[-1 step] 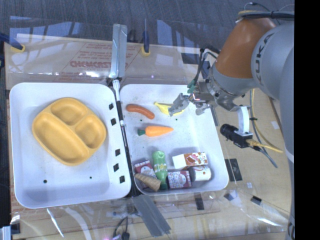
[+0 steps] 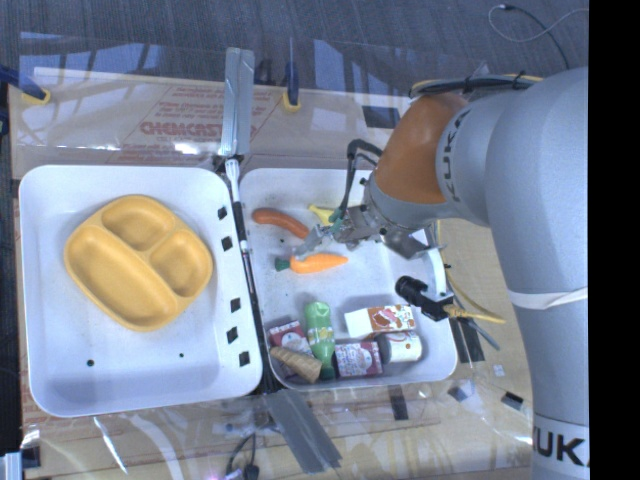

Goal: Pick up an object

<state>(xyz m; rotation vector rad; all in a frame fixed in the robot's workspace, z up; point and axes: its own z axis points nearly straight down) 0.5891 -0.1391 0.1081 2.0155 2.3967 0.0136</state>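
Plastic toy food litters the right bin (image 2: pixel 262 190), a shallow white tray with rounded corners. The gripper (image 2: pixel 332 232) sits low over it, just above a smooth orange carrot (image 2: pixel 318 263) and beside a glossy sausage (image 2: pixel 281 222); the grey arm hides its fingers, so their spread is impossible to judge. Nearer the front rim lie a green bottle (image 2: pixel 319 330), a small can (image 2: pixel 358 358) and 2 cartons, labels unreadable. Left of this bin, a yellow 3-compartment plate (image 2: pixel 138 260).
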